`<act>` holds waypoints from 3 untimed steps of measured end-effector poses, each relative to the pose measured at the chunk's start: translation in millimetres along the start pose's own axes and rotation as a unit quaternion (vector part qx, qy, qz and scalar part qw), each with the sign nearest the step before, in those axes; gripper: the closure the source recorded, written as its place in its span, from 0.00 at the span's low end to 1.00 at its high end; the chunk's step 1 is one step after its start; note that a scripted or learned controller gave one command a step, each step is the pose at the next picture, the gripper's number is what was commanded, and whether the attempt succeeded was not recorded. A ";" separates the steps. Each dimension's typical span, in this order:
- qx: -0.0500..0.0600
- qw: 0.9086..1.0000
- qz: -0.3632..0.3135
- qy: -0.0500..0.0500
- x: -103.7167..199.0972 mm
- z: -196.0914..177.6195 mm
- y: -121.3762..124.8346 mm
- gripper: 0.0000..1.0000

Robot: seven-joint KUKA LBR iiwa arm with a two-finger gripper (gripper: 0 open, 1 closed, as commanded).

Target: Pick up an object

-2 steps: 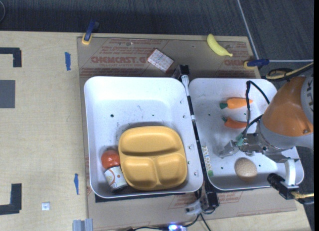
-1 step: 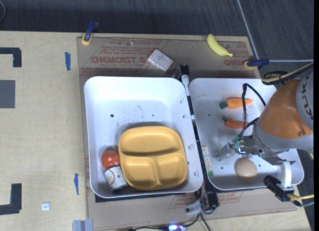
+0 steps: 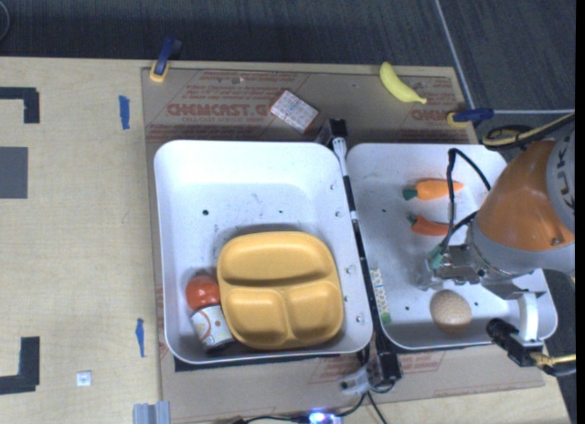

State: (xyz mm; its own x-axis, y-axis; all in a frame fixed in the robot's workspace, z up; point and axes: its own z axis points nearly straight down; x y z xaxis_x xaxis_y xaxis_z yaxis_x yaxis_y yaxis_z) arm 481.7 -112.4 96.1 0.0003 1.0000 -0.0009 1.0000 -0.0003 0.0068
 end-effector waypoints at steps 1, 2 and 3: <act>0.000 1.000 0.000 0.000 0.0 0.0 -0.1 0.00; 0.002 1.000 -0.001 0.001 21.0 10.2 -0.9 0.00; 0.002 1.000 0.000 0.001 20.8 10.2 -1.0 0.00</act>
State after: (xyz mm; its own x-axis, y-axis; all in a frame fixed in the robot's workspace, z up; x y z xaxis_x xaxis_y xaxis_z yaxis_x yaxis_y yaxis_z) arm 480.7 -91.6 85.9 -0.0002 1.0000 0.0007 1.0000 0.0002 0.0035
